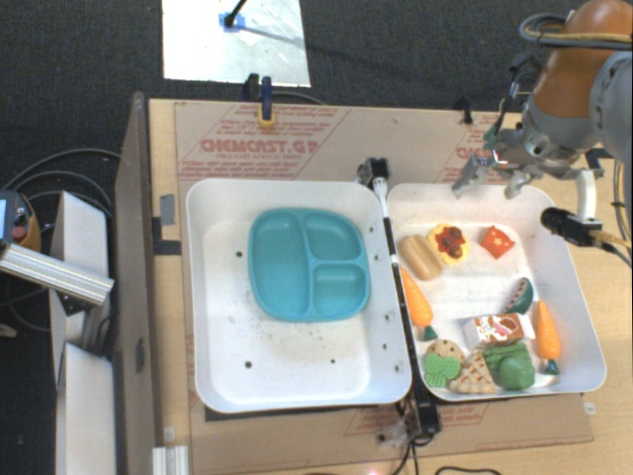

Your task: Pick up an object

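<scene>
Light is even and fairly bright across the bench (326, 132), coming from above, with no hard-edged shadows. The two white bins are close to overexposed: the left bin (223, 364) and the right bin (574, 295) show little surface detail, and their rims glow slightly. The teal divided plate (309, 263) casts only a faint, soft shadow along its lower edge. A silvery sheet (235, 30) beyond the bench's far edge gives patchy glare. The dark floor (69, 57) is grainy with noise. Sharpness is modest overall; the small toy foods near the right bin's near edge look soft, and the gripper (492, 178) at its far edge is slightly blurred.
</scene>
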Controlling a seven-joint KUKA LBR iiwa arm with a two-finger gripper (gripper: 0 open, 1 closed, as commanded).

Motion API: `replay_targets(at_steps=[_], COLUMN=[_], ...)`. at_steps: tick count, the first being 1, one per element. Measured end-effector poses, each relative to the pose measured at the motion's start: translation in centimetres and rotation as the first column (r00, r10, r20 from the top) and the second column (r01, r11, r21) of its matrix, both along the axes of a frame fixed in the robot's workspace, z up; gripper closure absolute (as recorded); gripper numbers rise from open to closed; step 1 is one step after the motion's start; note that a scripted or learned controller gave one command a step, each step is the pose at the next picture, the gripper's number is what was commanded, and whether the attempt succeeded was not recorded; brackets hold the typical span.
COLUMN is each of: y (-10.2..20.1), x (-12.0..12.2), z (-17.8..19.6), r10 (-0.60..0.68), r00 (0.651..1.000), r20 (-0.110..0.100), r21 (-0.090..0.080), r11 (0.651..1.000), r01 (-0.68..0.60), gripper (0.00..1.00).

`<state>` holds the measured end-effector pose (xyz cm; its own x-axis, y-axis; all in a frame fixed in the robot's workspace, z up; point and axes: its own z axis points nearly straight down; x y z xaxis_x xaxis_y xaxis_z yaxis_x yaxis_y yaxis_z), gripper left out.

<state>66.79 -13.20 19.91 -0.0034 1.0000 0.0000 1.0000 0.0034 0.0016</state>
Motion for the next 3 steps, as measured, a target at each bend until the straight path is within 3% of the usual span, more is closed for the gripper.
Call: replay_targets(at_steps=[1, 2, 3], y=[-1.1, 0.3, 0.2], x=[-2.5, -1.9, -1.6], z=[-9.6, -11.4, -10.0], r10=[0.002, 0.002, 0.004], r00=[1.000, 1.000, 1.000], r20=[0.013, 0.003, 0.011], r21=[-0.003, 0.000, -0.001], r11=[1.000, 1.000, 1.000], r01=[-0.002, -0.002, -0.004], gripper=[0.00, 0.00, 1.00])
